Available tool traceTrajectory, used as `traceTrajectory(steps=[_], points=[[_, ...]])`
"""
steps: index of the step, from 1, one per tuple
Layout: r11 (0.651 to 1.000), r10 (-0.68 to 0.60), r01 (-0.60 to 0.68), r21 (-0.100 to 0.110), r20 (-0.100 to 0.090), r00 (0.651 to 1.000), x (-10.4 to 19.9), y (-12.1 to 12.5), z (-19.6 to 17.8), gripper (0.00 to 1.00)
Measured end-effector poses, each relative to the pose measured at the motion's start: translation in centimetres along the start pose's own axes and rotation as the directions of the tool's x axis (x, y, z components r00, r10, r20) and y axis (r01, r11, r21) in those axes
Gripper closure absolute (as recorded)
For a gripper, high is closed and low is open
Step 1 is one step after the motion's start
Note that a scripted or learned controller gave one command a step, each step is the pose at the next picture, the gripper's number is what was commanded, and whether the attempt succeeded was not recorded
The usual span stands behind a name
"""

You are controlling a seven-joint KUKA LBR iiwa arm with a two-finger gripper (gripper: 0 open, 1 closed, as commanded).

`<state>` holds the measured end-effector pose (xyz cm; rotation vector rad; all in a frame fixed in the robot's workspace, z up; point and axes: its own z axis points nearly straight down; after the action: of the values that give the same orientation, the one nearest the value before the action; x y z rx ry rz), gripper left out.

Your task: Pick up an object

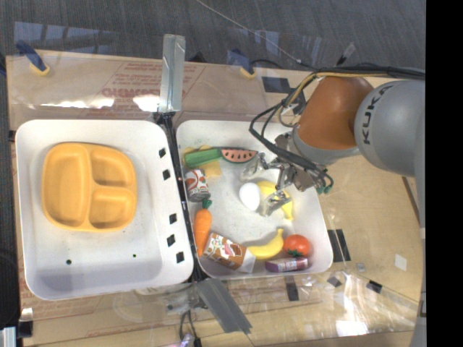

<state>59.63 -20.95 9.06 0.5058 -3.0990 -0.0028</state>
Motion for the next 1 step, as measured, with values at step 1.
traceTrajectory(steps=[1], points=[[0.997,-0.077,0.077,0.004,0.005,0.997,-0.23,0.05,-2.43,0.00]])
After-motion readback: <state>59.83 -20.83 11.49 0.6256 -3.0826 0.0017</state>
